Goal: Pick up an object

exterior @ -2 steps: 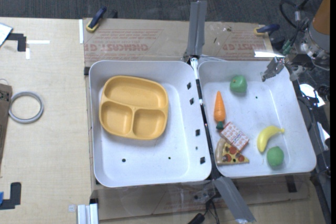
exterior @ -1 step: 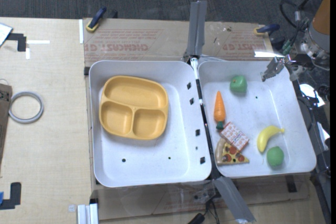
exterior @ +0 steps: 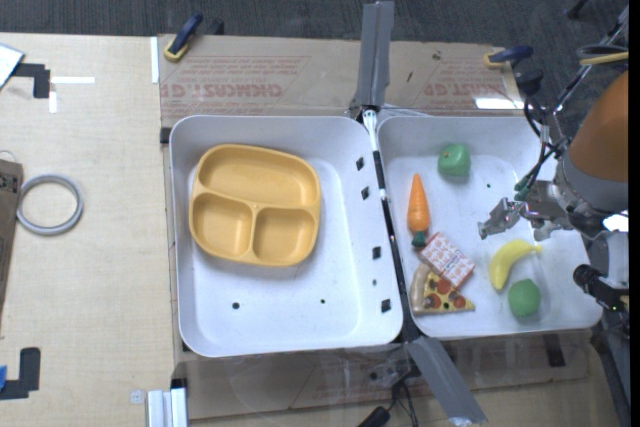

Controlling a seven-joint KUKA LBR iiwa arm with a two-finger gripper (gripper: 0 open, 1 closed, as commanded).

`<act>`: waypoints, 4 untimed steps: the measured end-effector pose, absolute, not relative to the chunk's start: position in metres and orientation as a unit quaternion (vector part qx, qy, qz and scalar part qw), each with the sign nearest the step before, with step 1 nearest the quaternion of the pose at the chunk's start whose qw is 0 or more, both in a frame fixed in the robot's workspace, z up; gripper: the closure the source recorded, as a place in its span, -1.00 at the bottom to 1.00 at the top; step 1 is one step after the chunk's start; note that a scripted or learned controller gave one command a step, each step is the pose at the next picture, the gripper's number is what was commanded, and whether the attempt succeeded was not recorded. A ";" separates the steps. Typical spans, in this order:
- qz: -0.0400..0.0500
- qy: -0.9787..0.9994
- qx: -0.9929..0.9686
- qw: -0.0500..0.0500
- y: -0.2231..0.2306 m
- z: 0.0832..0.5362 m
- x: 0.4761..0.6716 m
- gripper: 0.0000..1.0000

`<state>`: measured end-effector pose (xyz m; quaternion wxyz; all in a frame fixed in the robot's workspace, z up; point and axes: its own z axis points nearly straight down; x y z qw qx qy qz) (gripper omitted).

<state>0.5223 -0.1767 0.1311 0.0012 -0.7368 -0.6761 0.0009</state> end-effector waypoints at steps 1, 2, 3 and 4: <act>0.001 -0.691 -0.723 0.002 -0.204 0.091 0.477 -1.00; 0.001 -0.690 -0.724 0.001 -0.205 0.099 0.477 1.00; 0.001 -0.692 -0.722 0.000 -0.106 0.204 0.478 1.00; 0.001 -0.747 -0.665 0.000 -0.085 0.301 0.522 1.00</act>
